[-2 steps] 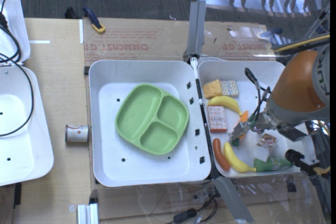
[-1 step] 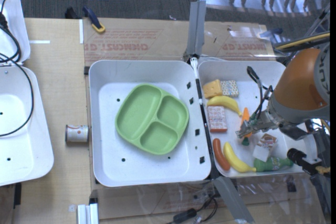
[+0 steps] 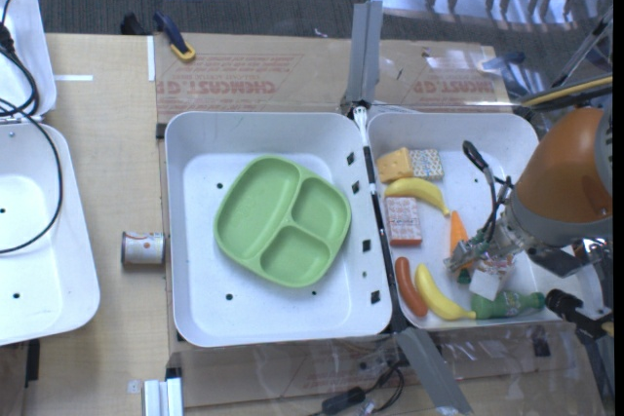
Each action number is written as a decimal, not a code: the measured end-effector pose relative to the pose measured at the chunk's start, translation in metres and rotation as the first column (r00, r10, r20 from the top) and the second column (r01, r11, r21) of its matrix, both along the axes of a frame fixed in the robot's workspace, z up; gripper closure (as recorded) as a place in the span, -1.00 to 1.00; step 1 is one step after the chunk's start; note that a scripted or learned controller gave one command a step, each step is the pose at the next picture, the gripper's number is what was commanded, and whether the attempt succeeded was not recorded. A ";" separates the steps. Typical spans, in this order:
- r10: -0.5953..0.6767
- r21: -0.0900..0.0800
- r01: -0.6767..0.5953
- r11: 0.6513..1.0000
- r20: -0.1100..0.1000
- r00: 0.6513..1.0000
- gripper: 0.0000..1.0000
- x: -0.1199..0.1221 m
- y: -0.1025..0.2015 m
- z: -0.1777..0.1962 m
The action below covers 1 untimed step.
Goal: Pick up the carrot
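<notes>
Now I have the tool [image 3: 480,256] low in the right bin [image 3: 517,127], just at four o'clock of the carrot [image 3: 457,231], presumably lined up for the grab, though I cannot tell its grip.

The flat brown cardboard sheet [image 3: 292,73] lying behind the 2 white bins carries red printed lettering, seen upside down; it appears to read "CHEMCAST GP", repeated on the stretch behind the right bin [image 3: 453,88]. No other writing, label or number is legible.
</notes>
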<state>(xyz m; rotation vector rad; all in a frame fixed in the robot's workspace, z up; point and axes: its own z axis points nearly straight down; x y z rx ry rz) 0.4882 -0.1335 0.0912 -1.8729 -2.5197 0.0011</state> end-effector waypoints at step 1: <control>-0.087 -0.002 0.087 0.996 0.001 0.996 1.00 -0.009 0.065 0.111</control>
